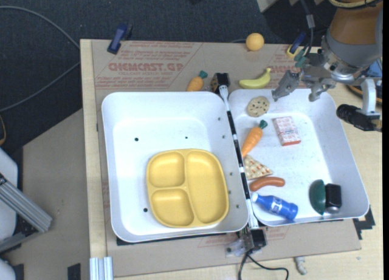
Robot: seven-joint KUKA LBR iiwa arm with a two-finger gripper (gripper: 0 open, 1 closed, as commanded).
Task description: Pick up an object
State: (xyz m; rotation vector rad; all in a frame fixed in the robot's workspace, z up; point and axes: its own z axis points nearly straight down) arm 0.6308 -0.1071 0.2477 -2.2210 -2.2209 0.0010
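Carrot (252,138), orange with a green top, lying aslant in the right bin (346,151), close against the divider shared with the left bin (115,151). Just beyond the carrot, toward the far rim: a speckled cookie (258,105). Beside the carrot, toward the arm's side: a pink-and-white box (286,130). Nearer the camera than the carrot: a cracker wedge (256,167), then a sausage (267,182), then a blue bottle (276,206); well apart from the carrot, in the near corner, a dark green and black piece (324,197). Across the divider from the carrot: a yellow sectioned plate (187,186). Gripper (299,87) poised above the far rim, past the cookie from the carrot, fingers spread apart with nothing between them. By all appearances nothing lifted yet: every item flat on the bin floor. Left to do: descent onto one piece, closure, lift. Probably early in the attempt.
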